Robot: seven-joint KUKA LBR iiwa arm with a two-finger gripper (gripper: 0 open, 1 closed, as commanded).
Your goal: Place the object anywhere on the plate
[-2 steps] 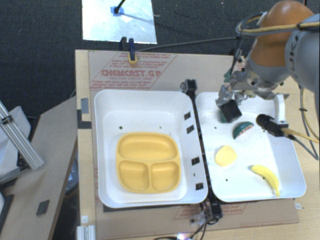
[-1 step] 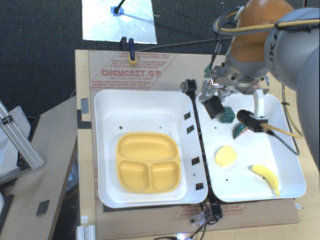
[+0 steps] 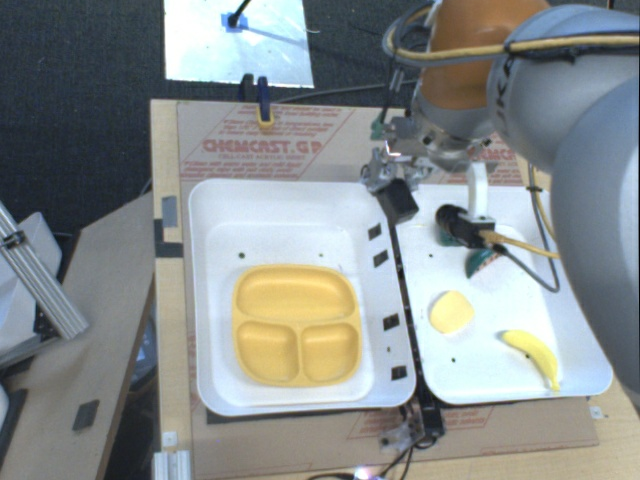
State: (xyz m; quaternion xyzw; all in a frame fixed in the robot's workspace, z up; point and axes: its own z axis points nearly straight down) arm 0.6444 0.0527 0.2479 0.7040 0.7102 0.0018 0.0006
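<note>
Cardboard printed with red lettering covers the surface (image 3: 300, 140), and two white bins are carried on it side by side; the grey arm (image 3: 575, 88), with its orange band (image 3: 480, 28), is seen reaching in from the right and covering the far right corner of the surface; the jaws are held over the far end of the line where the two bins meet, close above the rims, and whether they are wide or narrow cannot be told; the left bin (image 3: 212, 268) is largely taken up by the yellow plate (image 3: 296, 300), which is set flat toward the bin's near edge, one long compartment on its far side and two smaller ones on its near side; the right bin (image 3: 495, 308) is where the loose things are found, all apart from the plate, and which of them is the task's object cannot be told; a banana (image 3: 533, 354) is laid near the right bin's near right corner; a pale yellow disc (image 3: 451, 311) is laid flat near that bin's left edge, about midway along it, near the banana but not touching it; a blue-handled clamp (image 3: 262, 96) is fixed at the far edge of the surface, beyond the left bin; a small teal thing (image 3: 484, 260), too blurred to be named, is seen farther back, toward the middle of the right bin.
</note>
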